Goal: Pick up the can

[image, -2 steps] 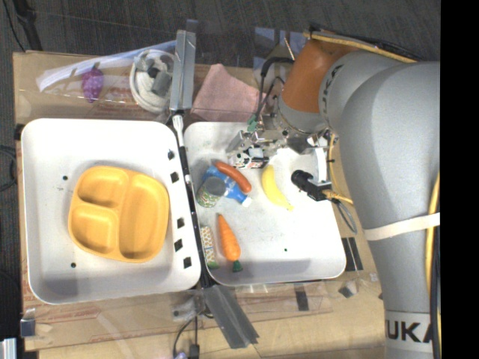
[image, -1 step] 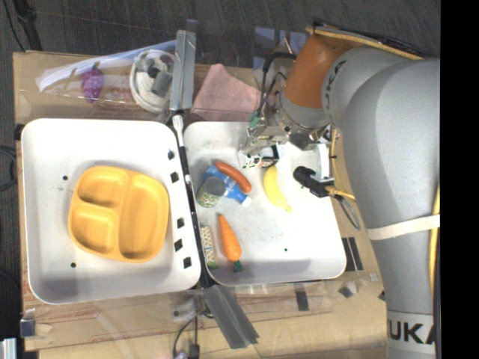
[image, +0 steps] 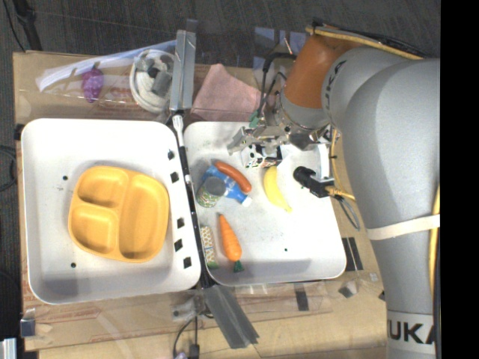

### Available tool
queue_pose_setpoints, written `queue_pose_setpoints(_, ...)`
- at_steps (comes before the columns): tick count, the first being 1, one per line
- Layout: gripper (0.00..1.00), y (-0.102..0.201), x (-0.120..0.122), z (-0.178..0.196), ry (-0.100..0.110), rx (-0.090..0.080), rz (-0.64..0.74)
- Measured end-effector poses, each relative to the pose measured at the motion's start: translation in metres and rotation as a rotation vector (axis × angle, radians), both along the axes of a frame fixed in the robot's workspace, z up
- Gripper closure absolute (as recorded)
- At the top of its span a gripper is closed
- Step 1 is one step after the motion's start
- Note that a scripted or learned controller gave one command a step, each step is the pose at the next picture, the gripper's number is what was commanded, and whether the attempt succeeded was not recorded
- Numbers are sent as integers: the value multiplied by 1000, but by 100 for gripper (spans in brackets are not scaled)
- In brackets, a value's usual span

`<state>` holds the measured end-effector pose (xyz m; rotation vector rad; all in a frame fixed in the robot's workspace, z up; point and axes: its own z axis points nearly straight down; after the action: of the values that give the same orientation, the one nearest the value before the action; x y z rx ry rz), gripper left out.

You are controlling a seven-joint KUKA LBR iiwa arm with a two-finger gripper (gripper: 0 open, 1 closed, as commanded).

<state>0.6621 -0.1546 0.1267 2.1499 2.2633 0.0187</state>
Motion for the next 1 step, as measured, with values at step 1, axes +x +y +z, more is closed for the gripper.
queue_pose_setpoints(1,0,-50,5,-19,-3,0,105)
